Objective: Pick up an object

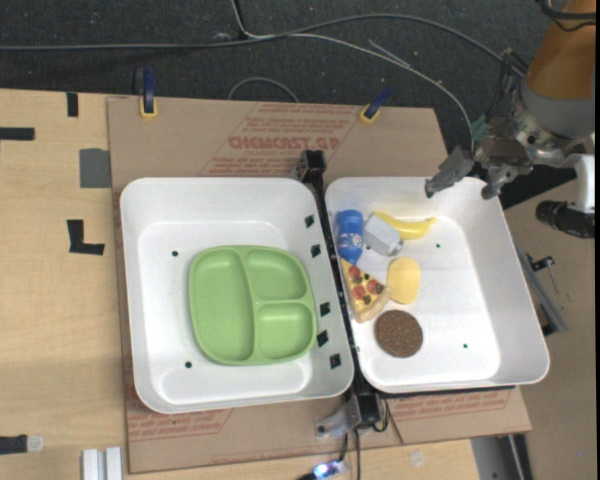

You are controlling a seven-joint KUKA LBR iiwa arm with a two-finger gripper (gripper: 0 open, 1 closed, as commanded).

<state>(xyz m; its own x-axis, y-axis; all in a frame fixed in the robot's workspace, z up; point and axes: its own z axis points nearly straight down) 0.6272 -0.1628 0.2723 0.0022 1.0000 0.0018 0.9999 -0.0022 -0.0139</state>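
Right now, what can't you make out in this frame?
- Tool: two fingers spread above the right bin rim; nothing between them, but its height over the bin can't be judged.
- Arm: cut off by the top and right edges.
- Blue item: partly covered by the grey block; shape unclear.
- Banana: left end hidden by that block.
- Pizza slice: toppings too small to make out.

light: bright, even overhead | shadows: soft | glare: mild on bins (140, 208) | focus: slightly soft

A yellow banana (405, 225), brown cookie (399, 334) and pizza slice (365, 290) lie in the right bin (500, 268).
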